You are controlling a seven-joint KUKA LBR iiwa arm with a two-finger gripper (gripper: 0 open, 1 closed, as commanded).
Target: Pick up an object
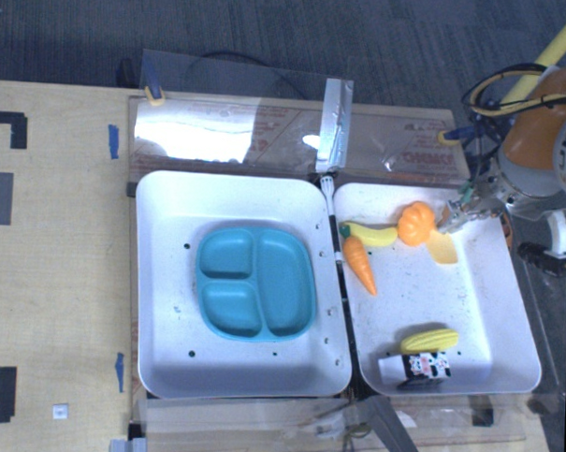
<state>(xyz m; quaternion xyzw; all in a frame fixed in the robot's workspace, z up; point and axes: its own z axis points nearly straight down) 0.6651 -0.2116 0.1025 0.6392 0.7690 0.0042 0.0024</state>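
Observation:
The right bin (pixel 448 298) holds several toy foods. An orange round fruit (pixel 416 223) lies at its back, touching a yellow banana (pixel 372 235) on its left. A carrot (pixel 360 264) lies just in front of the banana. A pale yellow piece (pixel 443 247) rests right of the orange fruit. Near the front are a yellow corn-like piece (pixel 429 340) and a small white and black carton (pixel 419 367). My gripper (pixel 458 215) hangs over the bin's back right corner, just right of the orange fruit and above the pale piece.
The left bin (pixel 155 262) holds a blue divided plate (pixel 257 282). A clear plastic sheet (pixel 268 135) and a metal strip (pixel 334 124) lie behind the bins. Cables (pixel 500 89) hang by the arm at the right.

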